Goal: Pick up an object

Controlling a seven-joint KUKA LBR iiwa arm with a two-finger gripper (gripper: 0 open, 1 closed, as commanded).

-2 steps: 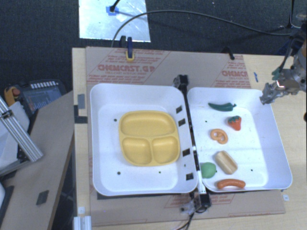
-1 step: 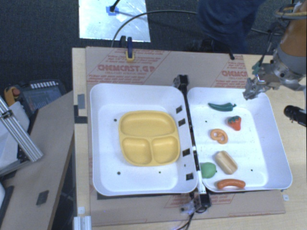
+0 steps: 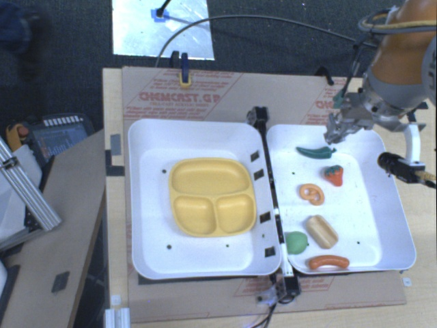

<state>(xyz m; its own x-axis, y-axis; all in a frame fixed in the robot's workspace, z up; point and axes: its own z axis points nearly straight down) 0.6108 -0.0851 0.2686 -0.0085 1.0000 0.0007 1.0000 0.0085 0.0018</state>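
Teal pepper [image 3: 315,152] lying near far edge of right bin [image 3: 389,214], apart from other toys, so easy to reach; gripper [image 3: 336,137] hovering just above, grip state impossible to tell.

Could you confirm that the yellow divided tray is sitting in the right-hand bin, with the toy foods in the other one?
Not quite: the yellow divided tray sits in the left-hand bin, as the camera view shows. The toy foods, such as the pretzel and the sausage, lie in the right-hand bin.
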